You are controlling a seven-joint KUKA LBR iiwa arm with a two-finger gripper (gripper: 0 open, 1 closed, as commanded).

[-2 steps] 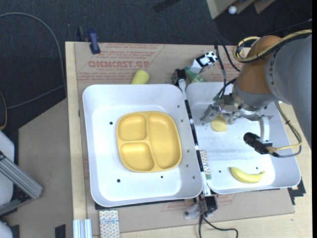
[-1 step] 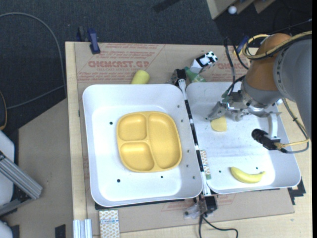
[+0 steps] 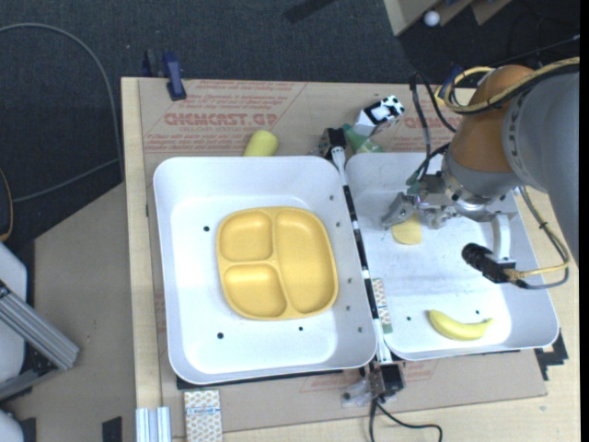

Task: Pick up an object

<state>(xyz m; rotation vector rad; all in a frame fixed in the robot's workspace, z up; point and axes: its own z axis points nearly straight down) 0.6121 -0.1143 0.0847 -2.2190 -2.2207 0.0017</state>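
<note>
A small pale yellow piece (image 3: 407, 234) lies in the right bin (image 3: 515, 320), near its upper left. My gripper (image 3: 412, 210) hangs just above it, and its metal fingers (image 3: 398, 214) stand apart around the piece's top; I cannot tell if they touch it. A yellow banana (image 3: 457, 325) lies near the right bin's front edge. The left bin (image 3: 184, 247) bears a yellow divided plate (image 3: 276, 261) in its middle.
A small yellow object (image 3: 260, 143) rests on the cardboard behind the left bin. A black-and-white toy (image 3: 377, 115) sits behind the right bin. A black cable end (image 3: 486, 260) hangs over the right bin beside the arm.
</note>
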